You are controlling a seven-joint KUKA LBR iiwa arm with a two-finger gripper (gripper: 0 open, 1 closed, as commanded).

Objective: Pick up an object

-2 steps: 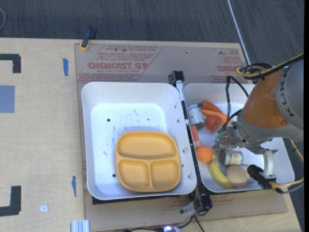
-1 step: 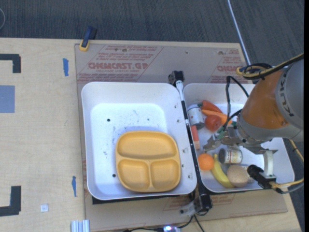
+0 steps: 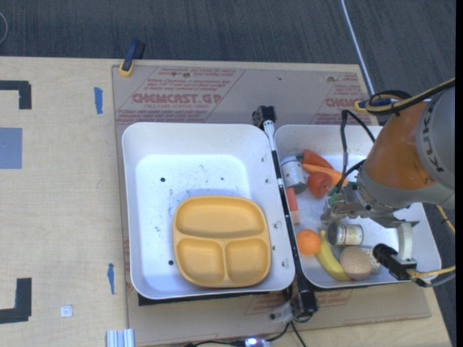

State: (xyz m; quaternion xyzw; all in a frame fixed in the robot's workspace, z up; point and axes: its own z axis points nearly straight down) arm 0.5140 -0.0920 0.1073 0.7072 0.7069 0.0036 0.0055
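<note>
1. In the right bin (image 3: 428, 255), nearest the camera, a curved yellow banana (image 3: 330, 261) lies with its long axis running from upper left to lower right, beside a rounded brown potato-like piece (image 3: 357, 263).
2. A smooth orange ball (image 3: 309, 242) touches the banana's upper end.
3. The gripper (image 3: 343, 215) hangs over a small cylindrical can (image 3: 349, 234); its opening cannot be told.
4. The left bin (image 3: 145, 194) holds a yellow three-compartment tray (image 3: 221, 238).

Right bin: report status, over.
Gripper low in the right bin, above the small can. Nothing seen held. Banana, orange, potato crowd close.
</note>
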